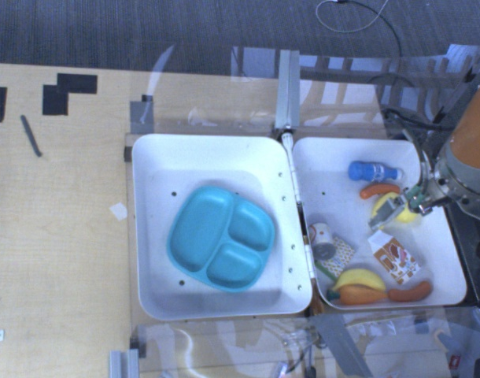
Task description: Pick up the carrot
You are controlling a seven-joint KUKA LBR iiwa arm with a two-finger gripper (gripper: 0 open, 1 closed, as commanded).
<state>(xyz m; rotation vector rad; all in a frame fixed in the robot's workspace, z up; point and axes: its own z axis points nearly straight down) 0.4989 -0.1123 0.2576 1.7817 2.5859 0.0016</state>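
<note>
Blue tray (222, 248) in left bin (153, 211); carrot (361, 295), banana (358, 278) in right bin (452, 282); gripper (389, 213) state not discernible.

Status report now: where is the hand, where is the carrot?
Hand over right bin, by yellow item; nothing seen in grasp. Carrot at bin's near edge, untouched. Banana against it, sausage beside.

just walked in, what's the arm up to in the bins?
The gripper is down in the right bin, at a yellow item near its middle. The carrot lies untouched at that bin's front edge, beside a banana and a sausage. The left bin holds a blue divided tray.
</note>
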